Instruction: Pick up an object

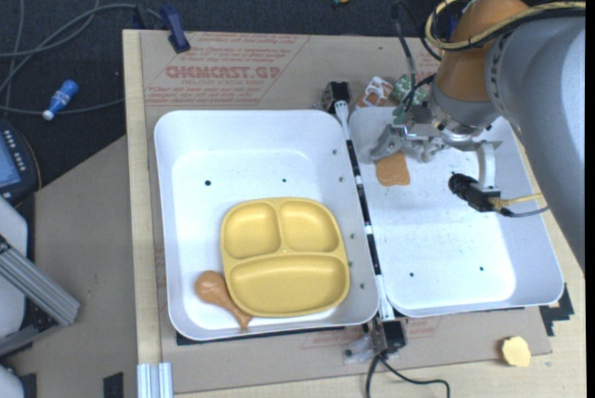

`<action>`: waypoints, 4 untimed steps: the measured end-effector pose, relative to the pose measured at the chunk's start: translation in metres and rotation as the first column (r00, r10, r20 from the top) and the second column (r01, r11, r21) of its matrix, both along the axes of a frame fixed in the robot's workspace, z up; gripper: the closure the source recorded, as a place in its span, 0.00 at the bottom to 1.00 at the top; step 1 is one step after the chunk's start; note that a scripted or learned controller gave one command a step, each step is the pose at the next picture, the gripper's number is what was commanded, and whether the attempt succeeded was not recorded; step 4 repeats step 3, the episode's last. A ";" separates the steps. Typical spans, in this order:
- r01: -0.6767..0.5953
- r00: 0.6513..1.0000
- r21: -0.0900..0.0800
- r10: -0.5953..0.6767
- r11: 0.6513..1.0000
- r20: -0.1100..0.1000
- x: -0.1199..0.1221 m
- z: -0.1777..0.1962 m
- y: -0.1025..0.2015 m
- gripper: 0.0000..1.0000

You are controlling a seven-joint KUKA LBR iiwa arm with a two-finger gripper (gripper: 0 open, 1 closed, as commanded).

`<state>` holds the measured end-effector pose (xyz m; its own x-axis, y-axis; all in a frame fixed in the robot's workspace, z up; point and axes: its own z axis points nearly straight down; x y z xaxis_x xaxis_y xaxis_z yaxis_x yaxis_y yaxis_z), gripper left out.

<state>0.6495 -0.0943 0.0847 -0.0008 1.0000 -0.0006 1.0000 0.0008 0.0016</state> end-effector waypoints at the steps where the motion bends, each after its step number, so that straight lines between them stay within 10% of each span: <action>1: 0.000 1.000 0.000 0.000 1.000 0.001 0.004 0.000 -0.004 0.00; 4: -0.001 1.000 0.000 0.001 1.000 0.001 0.012 0.000 -0.002 0.00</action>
